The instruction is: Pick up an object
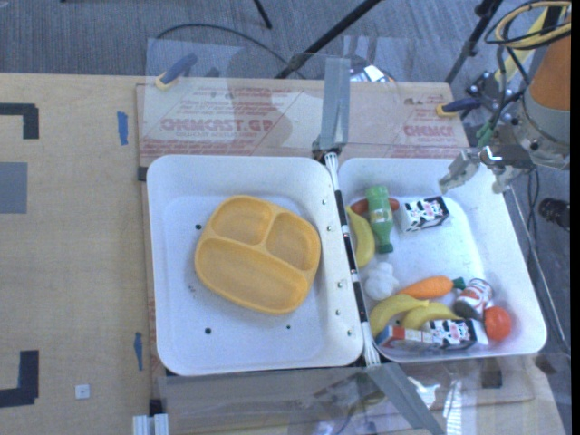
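Note:
My gripper [477, 176] hangs above the far right corner of the right bin [507, 243], its two fingers spread open with nothing between them. Below and to its left lies a small black-and-white carton [424, 213]. A green bottle [379, 217] lies beside a yellow banana [361, 239] along the bin's left wall. Nearer the front are a white lumpy object [381, 280], a carrot [426, 287], two more bananas [412, 313], a small can [473, 297], an orange ball [497, 323] and a flat carton [437, 335].
The left bin [172, 270] holds a yellow divided plate [258, 253]. A grey divider [344, 261] separates the bins. Cables and the arm's wrist [544, 107] crowd the upper right. Clear plastic sheets stand behind the bins.

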You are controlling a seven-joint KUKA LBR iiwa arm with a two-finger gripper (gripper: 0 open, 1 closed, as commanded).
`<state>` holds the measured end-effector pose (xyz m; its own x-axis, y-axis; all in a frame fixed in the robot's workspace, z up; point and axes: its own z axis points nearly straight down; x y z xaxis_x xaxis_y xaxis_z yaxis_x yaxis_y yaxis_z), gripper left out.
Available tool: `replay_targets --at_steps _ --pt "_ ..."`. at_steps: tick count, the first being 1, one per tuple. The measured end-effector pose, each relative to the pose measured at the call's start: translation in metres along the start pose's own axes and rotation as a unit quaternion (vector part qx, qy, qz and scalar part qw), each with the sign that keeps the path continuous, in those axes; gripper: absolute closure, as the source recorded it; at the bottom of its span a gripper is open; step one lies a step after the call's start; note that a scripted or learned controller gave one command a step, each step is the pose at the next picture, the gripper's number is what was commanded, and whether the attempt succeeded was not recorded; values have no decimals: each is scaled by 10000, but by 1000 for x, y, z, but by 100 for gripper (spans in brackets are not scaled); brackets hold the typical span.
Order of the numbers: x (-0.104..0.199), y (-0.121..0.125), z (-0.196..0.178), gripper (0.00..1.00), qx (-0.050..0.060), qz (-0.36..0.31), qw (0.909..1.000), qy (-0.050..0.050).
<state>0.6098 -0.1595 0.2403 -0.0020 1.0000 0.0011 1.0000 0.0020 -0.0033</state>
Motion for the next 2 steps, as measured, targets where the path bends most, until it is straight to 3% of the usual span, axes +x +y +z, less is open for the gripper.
replay_targets --at_steps 1,2 --pt "-17 7 116 0 -45 -341 9994 -10" --pt "-49 -36 150 0 -57 514 9986 92"
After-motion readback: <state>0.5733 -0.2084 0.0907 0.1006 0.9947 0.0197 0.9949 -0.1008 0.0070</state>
